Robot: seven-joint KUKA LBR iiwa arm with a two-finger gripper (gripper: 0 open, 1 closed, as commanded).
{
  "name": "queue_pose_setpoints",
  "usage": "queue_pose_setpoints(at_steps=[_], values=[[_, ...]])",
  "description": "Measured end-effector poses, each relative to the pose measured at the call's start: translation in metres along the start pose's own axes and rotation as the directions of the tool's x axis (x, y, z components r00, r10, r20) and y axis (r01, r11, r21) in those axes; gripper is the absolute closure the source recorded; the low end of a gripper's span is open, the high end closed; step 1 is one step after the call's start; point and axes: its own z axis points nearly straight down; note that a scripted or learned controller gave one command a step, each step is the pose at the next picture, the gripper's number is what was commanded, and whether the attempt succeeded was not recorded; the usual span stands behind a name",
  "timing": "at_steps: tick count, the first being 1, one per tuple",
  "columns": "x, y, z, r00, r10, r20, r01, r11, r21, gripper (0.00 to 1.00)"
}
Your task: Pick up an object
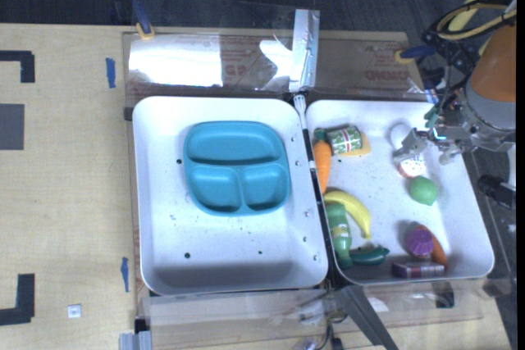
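Note:
My gripper (426, 152) hangs over the upper right part of the right bin (377, 176), at the end of the arm with its orange band (500, 70). Its fingers (408, 146) stand apart, open, with nothing between them. A small white and red object (413, 168) lies just below the left finger. A green ball (423, 191) sits just in front of that. Further toward the front of the bin lie a purple object (419, 240), an orange piece (439, 250) and a dark bar (417, 268).
Along the right bin's left side lie a carrot (321, 160), a green-labelled can (344, 139), a banana (351, 207), a green bottle (339, 229) and a dark green item (367, 255). The left bin (156, 201) holds a blue divided plate (236, 165). Cables (459, 16) hang near the arm.

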Motion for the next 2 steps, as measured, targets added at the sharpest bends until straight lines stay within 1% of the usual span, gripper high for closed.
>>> queue_pose_setpoints(at_steps=[1,2], values=[[-0.023,0.011,0.094,1.000,-0.025,0.001,0.025,1.000,-0.013,0.00],[-0.023,0.012,0.083,1.000,-0.023,0.001,0.023,1.000,-0.017,1.00]])
